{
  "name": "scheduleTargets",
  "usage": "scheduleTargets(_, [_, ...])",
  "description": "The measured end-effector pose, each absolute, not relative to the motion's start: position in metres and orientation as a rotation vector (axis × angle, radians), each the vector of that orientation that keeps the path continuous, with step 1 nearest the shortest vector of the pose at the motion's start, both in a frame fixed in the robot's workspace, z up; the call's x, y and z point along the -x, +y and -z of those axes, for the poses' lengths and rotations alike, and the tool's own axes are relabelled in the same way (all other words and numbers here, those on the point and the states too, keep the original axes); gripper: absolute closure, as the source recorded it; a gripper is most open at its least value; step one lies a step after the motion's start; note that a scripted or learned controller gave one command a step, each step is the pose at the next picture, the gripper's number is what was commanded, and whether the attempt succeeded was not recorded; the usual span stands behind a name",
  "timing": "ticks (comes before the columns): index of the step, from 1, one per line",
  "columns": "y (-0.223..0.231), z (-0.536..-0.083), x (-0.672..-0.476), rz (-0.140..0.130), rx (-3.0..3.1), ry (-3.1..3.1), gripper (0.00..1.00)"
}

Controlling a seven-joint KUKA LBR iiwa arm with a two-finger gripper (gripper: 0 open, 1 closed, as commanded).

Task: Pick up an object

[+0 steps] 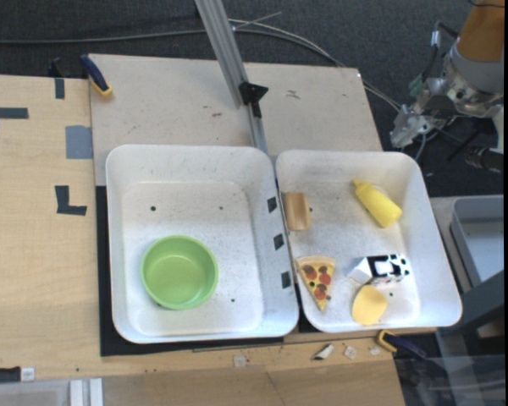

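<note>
Camera view looks down on a pick that, by my read, has not got under way: nothing is lifted, every object lies loose in its bin, so the whole grasp is left to do. Candidates sit in the right bin (423, 184). A yellow bottle-shaped piece (377, 203) lies on its side, tilted, toward the far right corner. A small brown block (296, 211) rests near the left wall. A toy pizza slice (317, 281), with red dots on its top, points toward the near edge. Beside it comes a black-and-white piece (381, 269), and touching or just below that a round yellow piece (369, 306). Over in the left bin (118, 227) sits a green bowl (179, 271), upright, alone. Out beyond the right bin's far corner, off the table (34, 167), hangs the pincer (411, 129), well apart from everything; whether it's open or closed I cannot tell.
</note>
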State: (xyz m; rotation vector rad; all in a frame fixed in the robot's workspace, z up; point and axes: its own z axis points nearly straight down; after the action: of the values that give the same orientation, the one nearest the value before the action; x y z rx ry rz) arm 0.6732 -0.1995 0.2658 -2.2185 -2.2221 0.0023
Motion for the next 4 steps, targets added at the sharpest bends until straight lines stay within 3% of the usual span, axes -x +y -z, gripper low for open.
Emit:
scheduleTargets(1, [-0.2, -0.266, -0.673, -0.002, 2.219, -2.222, 0.0])
scheduleTargets(4, [-0.197, -0.093, -0.679, -0.002, 2.218, -2.225, 0.0])
